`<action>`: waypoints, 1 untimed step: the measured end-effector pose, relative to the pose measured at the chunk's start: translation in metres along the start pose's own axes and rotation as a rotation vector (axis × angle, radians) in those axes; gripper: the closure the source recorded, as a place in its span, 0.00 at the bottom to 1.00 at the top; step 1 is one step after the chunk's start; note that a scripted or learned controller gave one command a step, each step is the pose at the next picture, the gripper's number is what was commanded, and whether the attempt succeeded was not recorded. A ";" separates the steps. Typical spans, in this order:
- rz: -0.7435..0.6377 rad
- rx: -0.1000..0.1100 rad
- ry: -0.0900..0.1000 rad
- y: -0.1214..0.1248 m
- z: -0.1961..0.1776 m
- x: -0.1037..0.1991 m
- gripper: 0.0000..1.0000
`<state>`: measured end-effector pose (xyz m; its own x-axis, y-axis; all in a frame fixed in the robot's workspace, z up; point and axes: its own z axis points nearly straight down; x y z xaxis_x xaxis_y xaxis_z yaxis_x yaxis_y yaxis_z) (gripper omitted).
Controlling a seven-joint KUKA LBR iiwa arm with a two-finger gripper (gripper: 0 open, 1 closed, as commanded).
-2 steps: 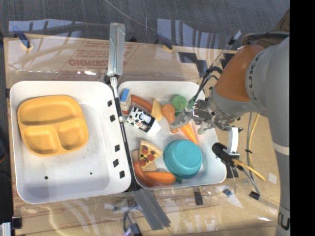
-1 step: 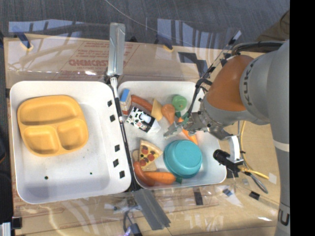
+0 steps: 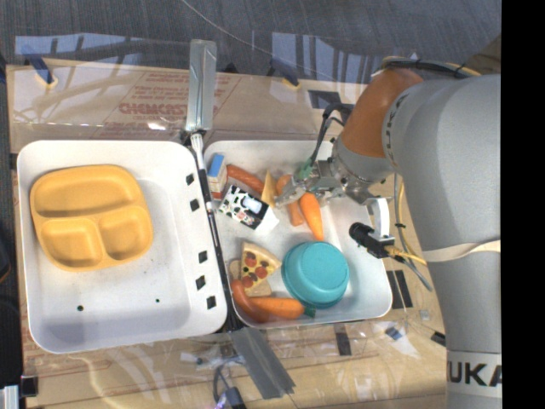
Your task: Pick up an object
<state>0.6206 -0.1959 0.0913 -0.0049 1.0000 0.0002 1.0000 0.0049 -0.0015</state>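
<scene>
Now my fingers (image 3: 305,184) hang low in the right bin (image 3: 375,301), beside the carrot (image 3: 312,216); whether they're clenched I cannot tell. Nothing looks lifted yet, so the pick remains.

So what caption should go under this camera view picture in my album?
Grey robot arm's gripper reaches among toy carrots beside a teal bowl; yellow divided plate waits next door.

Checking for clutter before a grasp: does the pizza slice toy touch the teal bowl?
Apart. The camera view shows a strip of white bin floor between the pizza slice and the teal bowl.
</scene>
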 end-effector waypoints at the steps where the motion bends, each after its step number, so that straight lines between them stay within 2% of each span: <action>1: -0.007 0.001 0.000 0.001 -0.011 0.001 1.00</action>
<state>0.6215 -0.1947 0.1021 -0.0118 0.9999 -0.0001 0.9999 0.0118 -0.0021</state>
